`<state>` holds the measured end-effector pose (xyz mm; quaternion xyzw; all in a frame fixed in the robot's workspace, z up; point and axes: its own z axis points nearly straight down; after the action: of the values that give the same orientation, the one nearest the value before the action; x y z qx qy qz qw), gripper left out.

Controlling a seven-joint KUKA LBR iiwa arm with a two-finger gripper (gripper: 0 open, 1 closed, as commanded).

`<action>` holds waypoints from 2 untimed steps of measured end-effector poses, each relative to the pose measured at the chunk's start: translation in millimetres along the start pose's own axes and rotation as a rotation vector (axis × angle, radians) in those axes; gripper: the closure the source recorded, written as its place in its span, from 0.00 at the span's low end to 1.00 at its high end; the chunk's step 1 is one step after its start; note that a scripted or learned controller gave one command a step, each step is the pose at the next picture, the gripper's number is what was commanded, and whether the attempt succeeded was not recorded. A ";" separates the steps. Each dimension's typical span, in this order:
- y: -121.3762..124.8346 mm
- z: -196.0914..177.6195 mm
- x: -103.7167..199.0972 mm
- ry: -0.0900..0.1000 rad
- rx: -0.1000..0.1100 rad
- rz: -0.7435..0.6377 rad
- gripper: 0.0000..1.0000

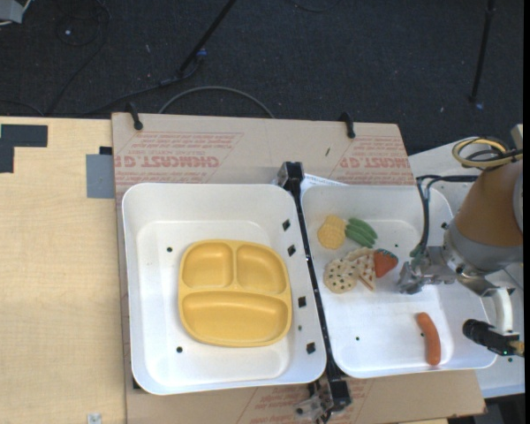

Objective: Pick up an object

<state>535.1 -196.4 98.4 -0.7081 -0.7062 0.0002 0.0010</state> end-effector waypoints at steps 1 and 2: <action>1.0 -63.2 -0.2 -0.002 -0.004 -0.004 1.00; 1.7 -105.7 -0.7 -0.002 -0.004 -0.005 1.00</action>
<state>537.0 -197.2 204.1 -0.7064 -0.7078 -0.0005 -0.0011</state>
